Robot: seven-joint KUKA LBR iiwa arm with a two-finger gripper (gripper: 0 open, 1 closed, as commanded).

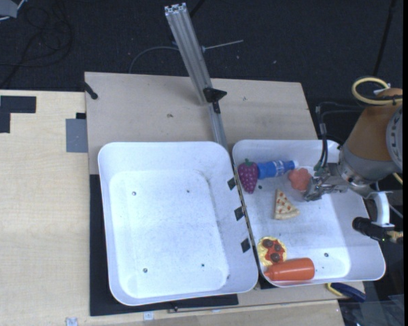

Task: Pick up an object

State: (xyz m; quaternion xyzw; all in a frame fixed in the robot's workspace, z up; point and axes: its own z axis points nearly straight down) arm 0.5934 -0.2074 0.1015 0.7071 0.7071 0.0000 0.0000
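Arm reaching into the right bin, hand low beside a small red object.

Nearest, at the front of the right bin, a red sausage lies touching a yellow piece with dark red spots. Farther in, a pizza slice lies flat near the middle. Beyond it sit purple grapes, a blue bottle on its side, and a small red object. The hand is just beside that red object; whether it is open or closed cannot be told. The left bin stands alongside on the desk.
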